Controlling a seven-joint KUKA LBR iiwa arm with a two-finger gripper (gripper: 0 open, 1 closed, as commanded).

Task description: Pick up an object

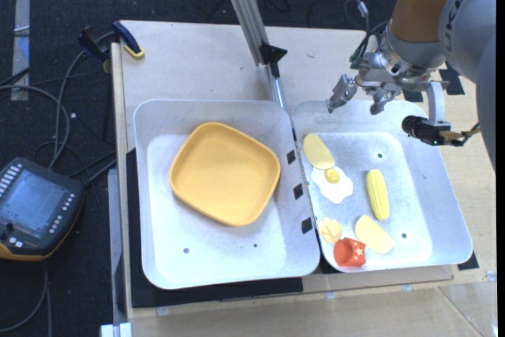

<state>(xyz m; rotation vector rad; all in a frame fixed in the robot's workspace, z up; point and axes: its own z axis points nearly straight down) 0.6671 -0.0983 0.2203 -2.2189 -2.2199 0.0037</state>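
Corn cob (378,195) lies in the right bin (442,193), between a fried egg (332,182) and the bin's right wall. Gripper (357,99) hovers above the far edge, fingers apart, holding nothing.

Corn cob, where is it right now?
In the camera view the corn cob lies in the right bin, right of the fried egg and above the pale yellow slice, with the gripper up over the bin's far edge.

A plate (225,172) lies in the left bin (150,130); the right bin (430,185) beside it holds several toy foods (377,194).
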